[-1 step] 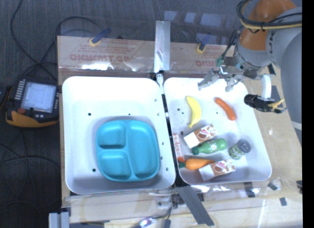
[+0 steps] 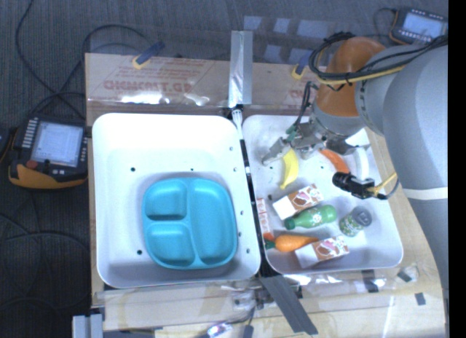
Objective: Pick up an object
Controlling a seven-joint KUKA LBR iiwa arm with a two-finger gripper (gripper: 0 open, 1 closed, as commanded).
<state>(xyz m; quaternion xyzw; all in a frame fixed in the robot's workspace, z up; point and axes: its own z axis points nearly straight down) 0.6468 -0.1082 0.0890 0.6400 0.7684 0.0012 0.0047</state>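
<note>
Hovered low in the right bin, hand just above the banana; finger state impossible to tell. Lay nearby: juice cartons, green bottle, carrot. Blue tray in the left bin.

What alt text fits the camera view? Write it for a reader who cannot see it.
A grey robot arm reaches from the right, its gripper low over a yellow banana in the right white bin, which also holds two small cartons, a green bottle, two carrots and a dark can. The left white bin holds a blue divided plate.
</note>
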